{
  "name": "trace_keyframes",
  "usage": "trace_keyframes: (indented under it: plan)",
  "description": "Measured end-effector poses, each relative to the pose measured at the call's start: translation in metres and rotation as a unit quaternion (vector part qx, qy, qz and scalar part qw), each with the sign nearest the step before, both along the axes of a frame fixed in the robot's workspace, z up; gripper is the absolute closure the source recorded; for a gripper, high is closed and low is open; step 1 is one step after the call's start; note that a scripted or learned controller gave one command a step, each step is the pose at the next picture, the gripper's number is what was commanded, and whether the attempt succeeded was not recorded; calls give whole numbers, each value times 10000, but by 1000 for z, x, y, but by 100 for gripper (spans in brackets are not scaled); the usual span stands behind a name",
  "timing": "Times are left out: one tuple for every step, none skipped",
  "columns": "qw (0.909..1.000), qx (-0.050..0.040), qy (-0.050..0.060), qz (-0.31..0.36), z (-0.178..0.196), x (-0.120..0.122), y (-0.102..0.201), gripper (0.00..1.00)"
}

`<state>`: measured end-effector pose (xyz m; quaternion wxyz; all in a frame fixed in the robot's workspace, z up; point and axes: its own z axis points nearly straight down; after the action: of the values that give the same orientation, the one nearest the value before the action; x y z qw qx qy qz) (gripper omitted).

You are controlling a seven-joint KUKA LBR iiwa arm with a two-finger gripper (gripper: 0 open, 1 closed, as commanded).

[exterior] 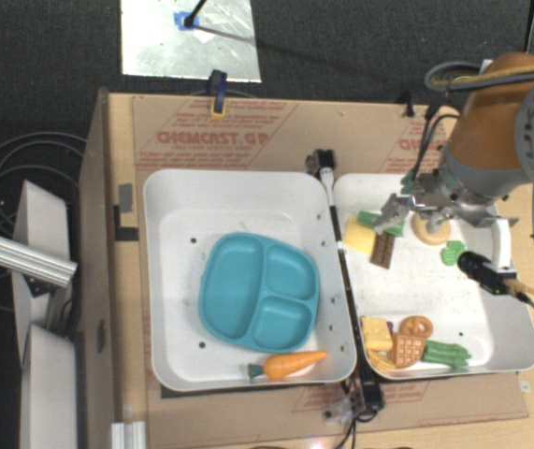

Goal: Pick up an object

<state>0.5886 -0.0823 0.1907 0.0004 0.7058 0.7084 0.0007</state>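
Reaching in from the right of the frame, the grey arm with its orange band hangs over the right shallow white bin. Left of it sits the other white bin, holding a blue divided plastic plate at centre and an orange toy carrot along its lower edge. The two-finger gripper clamps a brown chocolate-bar toy, beside a yellow block. A waffle, pretzel and green toy cluster at the right bin's lower left.
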Motion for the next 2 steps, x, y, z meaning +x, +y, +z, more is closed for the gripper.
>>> trace_keyframes:
  plan:
    - [10000, -6, 0, 13, -102, 41, -7, 0]
    - [10000, -9, -25, 6, -105, 82, -38, 0]
